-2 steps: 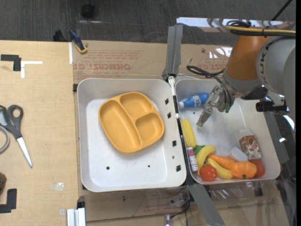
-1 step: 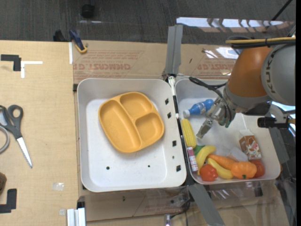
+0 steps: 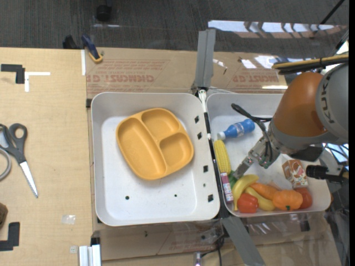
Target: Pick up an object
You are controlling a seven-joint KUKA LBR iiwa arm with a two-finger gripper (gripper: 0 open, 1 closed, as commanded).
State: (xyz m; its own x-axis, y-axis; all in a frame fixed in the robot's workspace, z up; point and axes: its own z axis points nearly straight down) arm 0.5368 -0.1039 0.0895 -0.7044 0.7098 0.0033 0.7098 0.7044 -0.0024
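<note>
Banana (image 3: pixel 244 183), yellow, curved, gripper (image 3: pixel 242 169) just above, right bin (image 3: pixel 252 107)

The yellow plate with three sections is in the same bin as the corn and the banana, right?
Not quite. The camera view shows the yellow plate in the left bin, while the corn and the banana lie in the right bin.

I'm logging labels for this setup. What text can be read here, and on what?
"KU", partial, on the arm.
Red print on the cardboard behind the bins: upside down, too blurred to read.
Carton and bottle labels: too small to read.
</note>
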